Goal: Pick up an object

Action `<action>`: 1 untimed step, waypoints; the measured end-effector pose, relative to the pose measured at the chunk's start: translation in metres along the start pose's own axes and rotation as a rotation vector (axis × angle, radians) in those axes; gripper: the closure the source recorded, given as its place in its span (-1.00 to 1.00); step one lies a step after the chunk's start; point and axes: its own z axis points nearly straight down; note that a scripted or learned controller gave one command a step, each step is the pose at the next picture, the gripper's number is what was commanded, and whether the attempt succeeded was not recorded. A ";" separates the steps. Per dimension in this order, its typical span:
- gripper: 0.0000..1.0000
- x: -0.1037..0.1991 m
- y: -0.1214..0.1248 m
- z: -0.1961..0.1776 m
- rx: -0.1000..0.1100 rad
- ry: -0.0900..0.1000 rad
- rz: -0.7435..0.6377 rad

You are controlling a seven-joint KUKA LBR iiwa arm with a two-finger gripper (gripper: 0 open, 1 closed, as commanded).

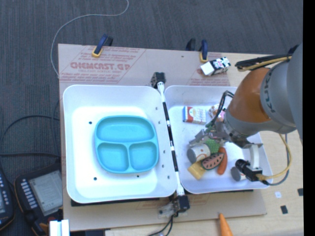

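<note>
Plastic toy food lies heaped in the right white bin (pixel 256 178) near the surface's front right corner: a watermelon slice (pixel 211 162), an orange carrot (pixel 222 162), a yellow wedge (pixel 196 170). All look light, rigid and slick; the carrot's narrow middle seems the easiest hold. The tool (pixel 212 133) hovers over the heap, and I cannot tell its state.

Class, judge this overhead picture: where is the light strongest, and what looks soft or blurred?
Camera view: the left bin glares bright white around the blue tray; the arm looks soft and shades the right bin; small toys there lack crisp edges.
</note>
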 end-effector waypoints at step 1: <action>1.00 0.000 0.001 -0.011 -0.003 0.000 0.001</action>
